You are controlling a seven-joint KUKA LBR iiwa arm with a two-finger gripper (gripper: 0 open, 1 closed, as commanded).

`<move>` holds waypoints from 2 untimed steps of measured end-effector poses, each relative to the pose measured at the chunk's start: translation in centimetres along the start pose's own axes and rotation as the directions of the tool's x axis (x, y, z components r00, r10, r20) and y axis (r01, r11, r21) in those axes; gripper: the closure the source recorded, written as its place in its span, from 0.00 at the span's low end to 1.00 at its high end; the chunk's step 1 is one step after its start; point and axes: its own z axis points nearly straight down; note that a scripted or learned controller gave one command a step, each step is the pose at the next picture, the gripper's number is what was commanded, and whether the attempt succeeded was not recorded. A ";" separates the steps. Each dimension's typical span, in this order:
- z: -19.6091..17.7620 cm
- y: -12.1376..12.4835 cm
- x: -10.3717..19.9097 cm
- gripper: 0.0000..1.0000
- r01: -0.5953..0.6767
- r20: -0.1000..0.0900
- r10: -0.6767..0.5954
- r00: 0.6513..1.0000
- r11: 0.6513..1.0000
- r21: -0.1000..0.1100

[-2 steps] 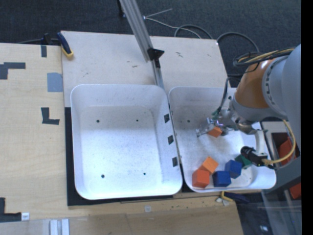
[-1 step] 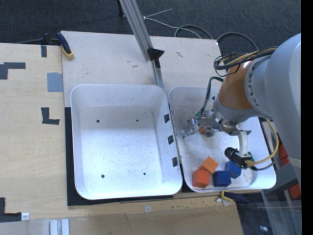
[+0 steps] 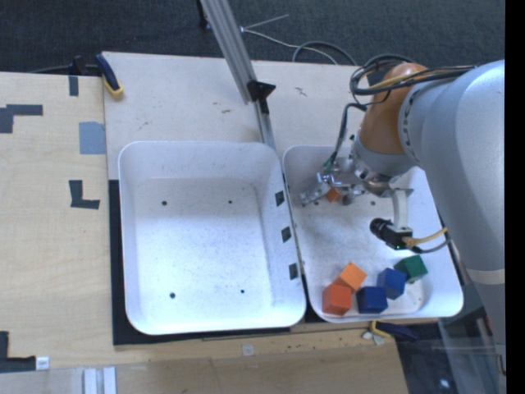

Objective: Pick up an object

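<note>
Camera view looks down on the counter [image 3: 180, 97], where the jaws [image 3: 330, 189] hang low over the far end of the right bin [image 3: 316, 245]. A small orange block [image 3: 332, 194] sits between the fingers, so they appear clenched on it. Probably this is the pick itself, taken away from the crowded near corner, where the red block [image 3: 336, 299], blue block [image 3: 372, 300] and green block [image 3: 412, 268] huddle.

small orange block [image 3: 332, 194], between hand's fingers
</note>
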 end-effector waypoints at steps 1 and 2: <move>0.0 4.3 -1.2 0.00 0.000 0.001 0.000 1.000 1.000 0.000; 0.0 1.0 -0.2 0.00 -0.002 0.001 0.002 1.000 1.000 0.006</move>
